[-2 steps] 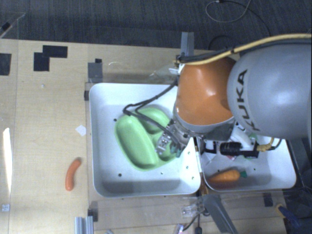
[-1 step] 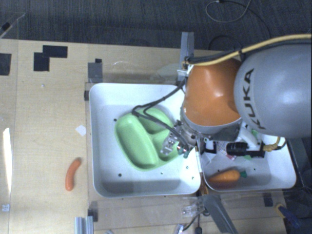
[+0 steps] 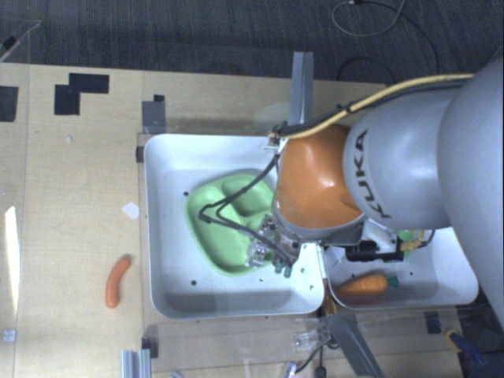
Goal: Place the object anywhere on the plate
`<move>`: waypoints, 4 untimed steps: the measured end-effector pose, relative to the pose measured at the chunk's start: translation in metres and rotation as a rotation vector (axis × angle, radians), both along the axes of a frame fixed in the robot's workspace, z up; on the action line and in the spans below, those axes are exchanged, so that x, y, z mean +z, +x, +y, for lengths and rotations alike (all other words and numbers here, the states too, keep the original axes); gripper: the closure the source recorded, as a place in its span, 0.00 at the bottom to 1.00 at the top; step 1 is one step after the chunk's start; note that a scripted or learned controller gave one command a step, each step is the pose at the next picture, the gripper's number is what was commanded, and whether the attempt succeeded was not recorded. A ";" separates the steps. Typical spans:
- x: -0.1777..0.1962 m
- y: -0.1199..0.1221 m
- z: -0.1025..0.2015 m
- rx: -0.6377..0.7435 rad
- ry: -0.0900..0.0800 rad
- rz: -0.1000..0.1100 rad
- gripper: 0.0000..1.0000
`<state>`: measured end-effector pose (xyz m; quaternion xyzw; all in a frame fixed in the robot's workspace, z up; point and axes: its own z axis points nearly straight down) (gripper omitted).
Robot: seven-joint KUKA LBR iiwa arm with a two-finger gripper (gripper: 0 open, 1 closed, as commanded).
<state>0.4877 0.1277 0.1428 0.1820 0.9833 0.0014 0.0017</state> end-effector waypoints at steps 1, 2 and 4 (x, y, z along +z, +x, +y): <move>0.076 0.000 0.109 0.148 0.002 -0.005 1.00; 0.076 0.000 0.108 0.148 0.002 -0.004 0.00; 0.308 0.078 0.109 0.001 0.005 -0.014 1.00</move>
